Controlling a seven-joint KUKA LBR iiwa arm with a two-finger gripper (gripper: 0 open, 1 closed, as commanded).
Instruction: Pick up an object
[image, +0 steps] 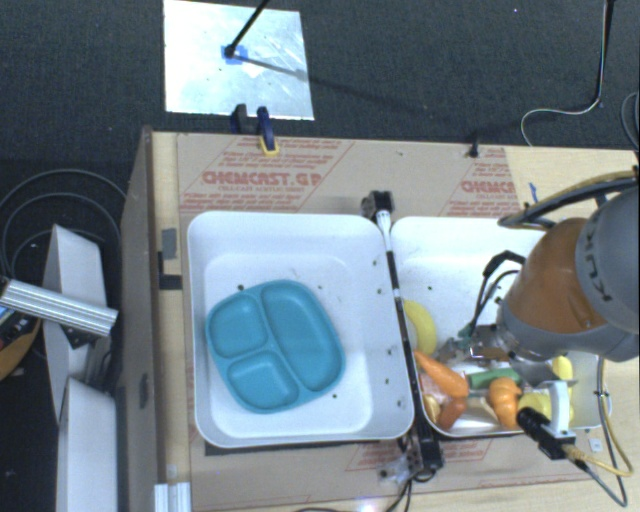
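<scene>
The right bin (450, 260) holds a heap of toy food at its near end: a yellow banana-like piece (420, 325), an orange carrot (441, 376), a small orange piece (503, 397), a green piece (489, 378) and a yellow piece (562, 370). The arm's orange band and grey wrist (560, 295) hang over this heap, and the gripper (478, 345) reaches down toward the items just right of the banana piece. The wrist covers the fingertips.
In the left bin (210, 250) lies a blue divided plate (275, 343). A black clip (380, 205) sits at the far end of the wall between the bins. Cables run along the arm at the right. Cardboard surrounds both bins.
</scene>
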